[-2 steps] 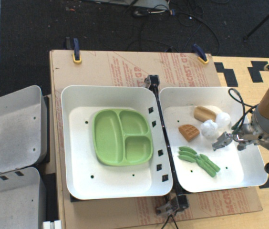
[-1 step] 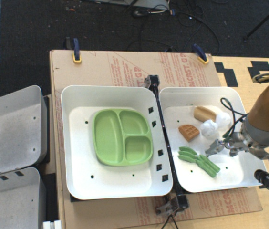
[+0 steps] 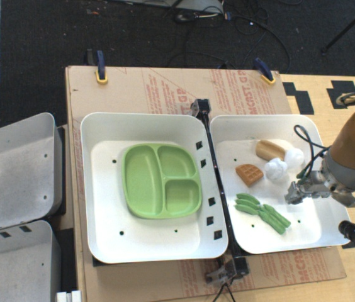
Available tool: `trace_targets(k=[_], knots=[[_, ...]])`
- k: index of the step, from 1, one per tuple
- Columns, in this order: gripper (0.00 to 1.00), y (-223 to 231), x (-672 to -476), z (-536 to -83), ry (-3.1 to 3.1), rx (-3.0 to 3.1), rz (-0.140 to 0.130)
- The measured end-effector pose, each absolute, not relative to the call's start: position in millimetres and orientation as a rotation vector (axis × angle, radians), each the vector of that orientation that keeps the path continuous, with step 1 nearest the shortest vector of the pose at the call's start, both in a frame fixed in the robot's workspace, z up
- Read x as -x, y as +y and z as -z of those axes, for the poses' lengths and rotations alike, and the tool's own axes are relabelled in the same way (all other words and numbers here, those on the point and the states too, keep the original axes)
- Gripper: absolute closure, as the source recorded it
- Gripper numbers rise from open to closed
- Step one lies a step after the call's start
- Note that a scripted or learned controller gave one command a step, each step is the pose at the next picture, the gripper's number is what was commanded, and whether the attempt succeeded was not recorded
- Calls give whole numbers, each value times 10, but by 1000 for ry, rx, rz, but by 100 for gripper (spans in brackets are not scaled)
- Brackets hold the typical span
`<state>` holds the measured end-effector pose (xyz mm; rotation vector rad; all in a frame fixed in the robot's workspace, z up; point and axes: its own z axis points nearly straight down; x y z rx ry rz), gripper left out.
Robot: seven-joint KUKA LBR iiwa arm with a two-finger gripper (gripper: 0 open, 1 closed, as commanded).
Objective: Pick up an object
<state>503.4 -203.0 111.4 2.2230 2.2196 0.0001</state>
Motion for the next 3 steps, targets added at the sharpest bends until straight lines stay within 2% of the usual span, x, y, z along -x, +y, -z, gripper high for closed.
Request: trace_targets(k=[2,3], knots=[[100,-2084,-5221,-2139,2221,-2214,-2],[100,-2086,-5231,-2665,2222,-2214,-2]])
